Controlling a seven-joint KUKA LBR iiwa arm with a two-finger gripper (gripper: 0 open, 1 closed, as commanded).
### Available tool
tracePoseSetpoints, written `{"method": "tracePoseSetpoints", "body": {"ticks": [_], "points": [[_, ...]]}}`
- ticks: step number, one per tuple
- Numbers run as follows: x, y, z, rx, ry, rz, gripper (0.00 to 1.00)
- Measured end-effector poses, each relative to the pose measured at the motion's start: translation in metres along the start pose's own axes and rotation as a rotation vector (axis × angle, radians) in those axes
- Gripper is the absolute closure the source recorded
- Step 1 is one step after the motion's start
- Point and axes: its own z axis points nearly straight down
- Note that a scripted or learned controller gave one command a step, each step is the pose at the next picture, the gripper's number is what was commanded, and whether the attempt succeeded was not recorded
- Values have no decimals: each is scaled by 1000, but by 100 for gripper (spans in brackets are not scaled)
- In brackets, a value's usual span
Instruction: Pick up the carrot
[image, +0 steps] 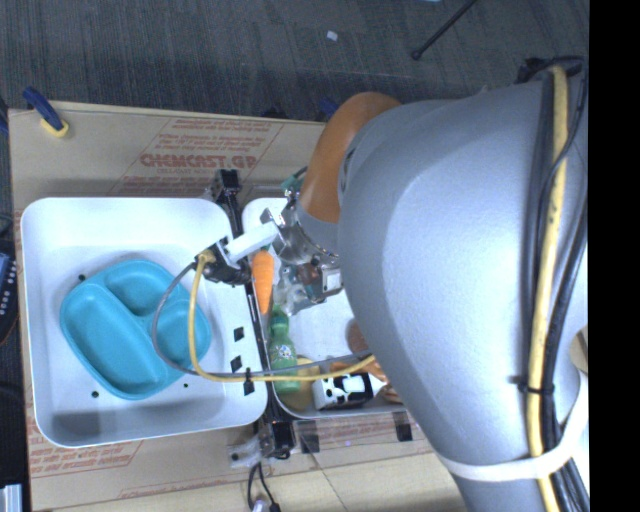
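The orange carrot (262, 280) lies in the right bin (258, 215), close against the divider between the two bins, pointing along it. My gripper (298, 272) hangs just to the right of the carrot, right beside it or touching it. The big grey arm covers most of the right bin, and its orange band (335, 160) sits above the wrist. I cannot make out whether the carrot is held.
A blue divided tray (135, 325) lies in the left bin (60, 230). A green bottle (280, 345) lies just below the carrot. A black-and-white object (345, 392) sits at the right bin's near edge. A yellow cable (200, 300) loops over the divider.
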Motion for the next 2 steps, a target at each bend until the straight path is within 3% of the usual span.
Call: {"method": "tracePoseSetpoints", "body": {"ticks": [1,2], "points": [[-67,50,2,-3,6,5,100],[-69,-36,-58,0,13,-24,100]]}}
